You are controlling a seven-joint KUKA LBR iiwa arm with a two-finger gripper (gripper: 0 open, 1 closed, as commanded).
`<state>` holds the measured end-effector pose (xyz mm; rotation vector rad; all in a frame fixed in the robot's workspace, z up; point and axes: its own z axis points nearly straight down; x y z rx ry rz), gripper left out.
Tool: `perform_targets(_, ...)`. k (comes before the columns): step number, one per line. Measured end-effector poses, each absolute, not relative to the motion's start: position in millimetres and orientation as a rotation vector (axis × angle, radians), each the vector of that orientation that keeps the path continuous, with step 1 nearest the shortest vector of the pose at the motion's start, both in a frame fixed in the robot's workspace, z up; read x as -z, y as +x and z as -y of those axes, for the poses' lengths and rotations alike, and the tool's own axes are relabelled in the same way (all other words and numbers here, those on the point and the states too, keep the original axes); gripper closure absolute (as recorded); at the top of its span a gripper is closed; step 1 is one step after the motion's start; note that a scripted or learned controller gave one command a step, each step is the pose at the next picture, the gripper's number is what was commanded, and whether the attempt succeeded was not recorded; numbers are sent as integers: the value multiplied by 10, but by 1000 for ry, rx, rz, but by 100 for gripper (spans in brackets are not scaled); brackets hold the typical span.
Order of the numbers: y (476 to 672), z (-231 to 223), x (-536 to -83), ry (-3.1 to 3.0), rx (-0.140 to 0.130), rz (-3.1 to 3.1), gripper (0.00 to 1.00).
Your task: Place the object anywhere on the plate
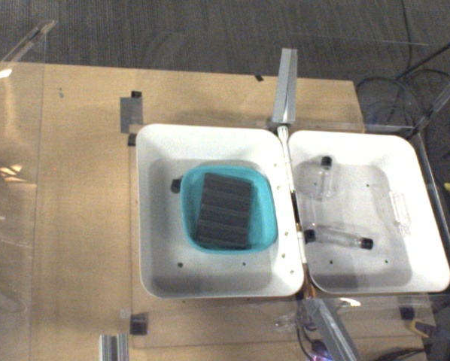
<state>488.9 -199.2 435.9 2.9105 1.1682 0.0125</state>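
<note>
Your dark ridged block (224, 210) lies flat inside the teal plate (266, 205) in the left bin (153, 201), so the placement looks done; clear tubes (338, 238) lie in the right bin (428, 224).

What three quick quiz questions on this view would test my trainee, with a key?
1. True or false: the dark ribbed block lies on the teal plate.
2. Which bin holds the plate: A left bin, B right bin?
3. What lies in the right bin?

Key: 1 true. 2 A. 3 clear tubes with black caps: one near the front, another behind it.
</note>
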Motion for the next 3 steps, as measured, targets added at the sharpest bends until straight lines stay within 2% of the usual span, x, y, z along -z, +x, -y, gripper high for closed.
perform_targets(3, 4887, 2046, -4358, 3058, -13, -700, 0)
